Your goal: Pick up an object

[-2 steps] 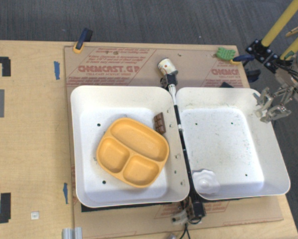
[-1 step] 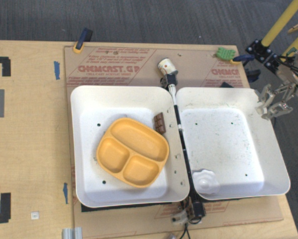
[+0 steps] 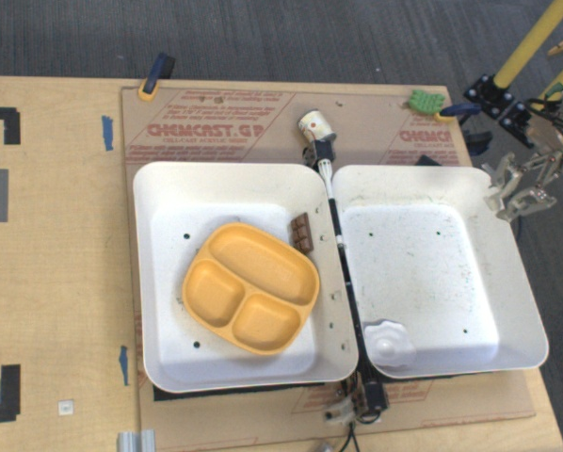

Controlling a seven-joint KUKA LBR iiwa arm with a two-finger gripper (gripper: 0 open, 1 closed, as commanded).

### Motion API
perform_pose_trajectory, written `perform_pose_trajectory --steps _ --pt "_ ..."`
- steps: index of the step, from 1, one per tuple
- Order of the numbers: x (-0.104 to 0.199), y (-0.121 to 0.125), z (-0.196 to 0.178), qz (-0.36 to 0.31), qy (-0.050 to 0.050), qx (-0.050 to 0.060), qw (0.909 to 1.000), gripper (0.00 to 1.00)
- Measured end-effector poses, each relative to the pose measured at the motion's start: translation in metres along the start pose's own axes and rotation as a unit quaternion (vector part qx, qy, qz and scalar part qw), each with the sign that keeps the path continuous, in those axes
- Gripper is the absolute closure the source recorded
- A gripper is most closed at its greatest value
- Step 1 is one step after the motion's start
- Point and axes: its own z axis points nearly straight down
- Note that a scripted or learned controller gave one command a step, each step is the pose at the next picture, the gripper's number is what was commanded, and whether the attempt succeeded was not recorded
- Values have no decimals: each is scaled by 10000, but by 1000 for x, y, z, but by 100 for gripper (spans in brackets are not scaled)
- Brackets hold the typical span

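My fingers [image 3: 519,188] hang off the bench's right edge, by the right bin's [image 3: 507,281] far corner; can't tell their state. The yellow divided tray [image 3: 251,286] lies flat mid-left bin [image 3: 159,252], a small brown block [image 3: 301,233] just beside it toward the divider. A white lump [image 3: 387,340] sits at the right bin's near-left corner, probably the easiest reach.

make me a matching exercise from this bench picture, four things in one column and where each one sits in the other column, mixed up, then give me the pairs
Things:
1. yellow divided tray
2. small brown block
3. white cap-like piece
4. green clip

Places:
A. near edge of the right bin
B. on the cardboard behind the right bin
C. middle of the left bin
D. left bin, by the divider between the bins

Pairs: 1-C, 2-D, 3-A, 4-B
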Motion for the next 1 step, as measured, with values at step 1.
perform_pose_trajectory --steps 1 --pt "-2 -1 -11 18 -36 17 10000 100"
